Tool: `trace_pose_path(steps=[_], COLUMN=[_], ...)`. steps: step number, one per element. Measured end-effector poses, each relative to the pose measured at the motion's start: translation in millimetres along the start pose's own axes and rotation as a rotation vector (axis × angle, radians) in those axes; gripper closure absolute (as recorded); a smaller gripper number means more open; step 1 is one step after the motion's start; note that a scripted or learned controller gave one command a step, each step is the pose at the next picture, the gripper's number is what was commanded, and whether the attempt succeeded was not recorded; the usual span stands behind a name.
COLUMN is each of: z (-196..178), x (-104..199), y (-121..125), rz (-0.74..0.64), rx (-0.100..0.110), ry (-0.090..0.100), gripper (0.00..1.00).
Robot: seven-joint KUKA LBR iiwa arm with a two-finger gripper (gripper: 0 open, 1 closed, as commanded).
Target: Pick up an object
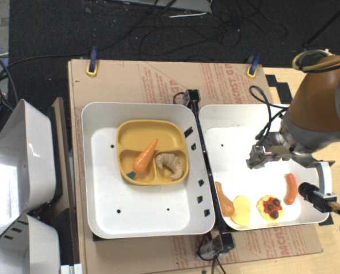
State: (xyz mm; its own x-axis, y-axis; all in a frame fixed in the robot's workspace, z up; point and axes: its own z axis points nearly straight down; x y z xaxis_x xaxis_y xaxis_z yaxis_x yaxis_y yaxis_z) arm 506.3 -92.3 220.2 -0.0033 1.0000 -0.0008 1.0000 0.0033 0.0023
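My gripper (260, 157) hangs over the middle of the right bin (238, 121), pointing left, with nothing seen between its fingers. Below it, along the bin's front, lie an orange drumstick-shaped toy (223, 198), a pale yellow piece (242, 209), a small pizza-like toy with red and dark toppings (271, 206) and a red sausage (291, 188). The left bin (101, 210) holds a yellow divided plate (130, 133) with a toy carrot (145, 156) and a pale shrimp (170, 164) in its compartments.
The bins sit on a cardboard-covered bench (153, 76) held by yellow clamps (92, 68) at the back. Cables run between the bins. A black camera-like part (312, 196) juts from the arm over the right bin's front right corner.
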Motion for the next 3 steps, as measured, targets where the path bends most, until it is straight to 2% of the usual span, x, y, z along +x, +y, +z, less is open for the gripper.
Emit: trace_pose_path(steps=[2, 3], z=[-20, -10], x=[114, 177], y=[-1, -4], rz=[-0.006, -0.006], rx=[0.001, 0.004], ry=[0.003, 0.002], gripper=[1.0, 1.0])
